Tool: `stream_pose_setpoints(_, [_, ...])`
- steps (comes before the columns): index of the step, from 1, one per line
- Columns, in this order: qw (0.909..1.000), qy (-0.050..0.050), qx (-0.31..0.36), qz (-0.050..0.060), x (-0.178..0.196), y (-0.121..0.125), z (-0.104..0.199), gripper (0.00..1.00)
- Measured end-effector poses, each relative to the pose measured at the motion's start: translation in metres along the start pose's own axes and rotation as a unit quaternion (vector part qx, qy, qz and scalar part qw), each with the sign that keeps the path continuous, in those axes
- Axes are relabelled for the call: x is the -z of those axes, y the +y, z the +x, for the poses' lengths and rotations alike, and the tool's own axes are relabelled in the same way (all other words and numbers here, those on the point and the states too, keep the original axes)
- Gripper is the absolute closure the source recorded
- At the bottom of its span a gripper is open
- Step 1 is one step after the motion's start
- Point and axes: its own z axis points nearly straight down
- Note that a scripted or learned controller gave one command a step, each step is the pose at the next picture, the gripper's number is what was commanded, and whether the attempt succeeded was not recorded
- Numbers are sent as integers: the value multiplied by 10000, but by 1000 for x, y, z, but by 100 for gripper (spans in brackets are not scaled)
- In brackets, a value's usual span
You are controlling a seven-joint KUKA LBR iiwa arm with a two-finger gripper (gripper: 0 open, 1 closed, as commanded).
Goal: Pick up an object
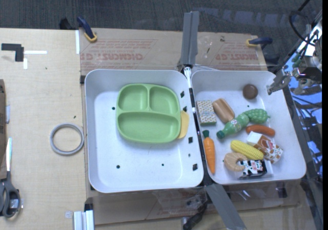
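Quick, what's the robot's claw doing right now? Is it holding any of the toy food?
Gripper: by the right bin's far right rim, nothing seen held; open or shut cannot be told.

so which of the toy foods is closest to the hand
The brown ball, alone at the right bin's far end, just left of the hand; the other foods lie nearer the camera.

The bench [41, 96] carried two white bins [102, 172], a tape ring [67, 138], scissors [9, 193] and cardboard [133, 52].
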Motion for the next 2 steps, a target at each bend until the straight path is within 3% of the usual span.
stream_pose_setpoints(1, [9998,3,-182,6,-140,-20,57,0])
stream_pose_setpoints(2, [10000,-5,1,-14,-101,-17,-12,0])
